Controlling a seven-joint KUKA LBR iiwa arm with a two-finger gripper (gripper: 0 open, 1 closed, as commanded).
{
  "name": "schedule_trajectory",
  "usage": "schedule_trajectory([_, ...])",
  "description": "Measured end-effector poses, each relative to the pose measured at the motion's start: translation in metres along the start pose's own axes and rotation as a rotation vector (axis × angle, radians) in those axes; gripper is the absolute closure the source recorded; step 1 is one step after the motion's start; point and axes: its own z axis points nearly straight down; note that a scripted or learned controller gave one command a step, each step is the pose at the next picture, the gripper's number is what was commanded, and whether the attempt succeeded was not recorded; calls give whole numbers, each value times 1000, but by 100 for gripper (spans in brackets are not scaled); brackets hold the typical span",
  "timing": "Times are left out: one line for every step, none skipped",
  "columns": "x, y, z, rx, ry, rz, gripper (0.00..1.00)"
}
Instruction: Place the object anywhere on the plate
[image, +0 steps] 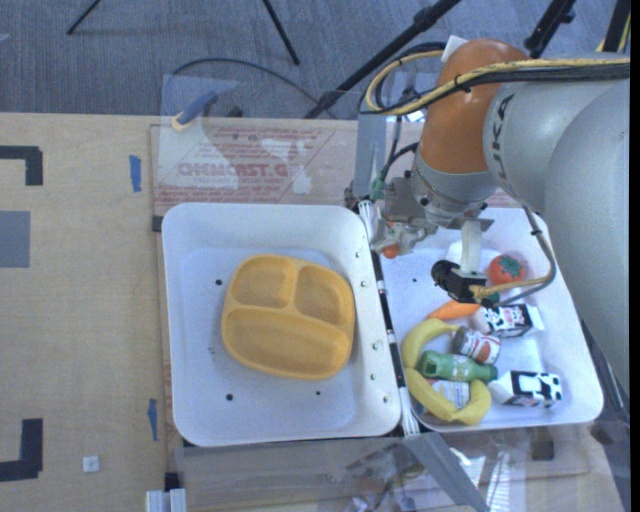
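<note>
The tool (400, 240) hangs just right of the yellow plate (288, 315); I cannot tell its state. The toys (470, 345) lie farther right, not picked yet. Next, grab 1.

Two white bins (190, 400) sit side by side. The left bin holds one yellow plate (288, 315). The right bin (580, 400) holds one banana (435, 395), one green bottle (455, 367), one tomato (506, 268), one carrot (455, 311), one can (478, 346) and two cow-patterned cartons (535, 388).
</note>
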Motion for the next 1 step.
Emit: schedule_trajectory([55, -44, 0, -1, -1, -176, 100])
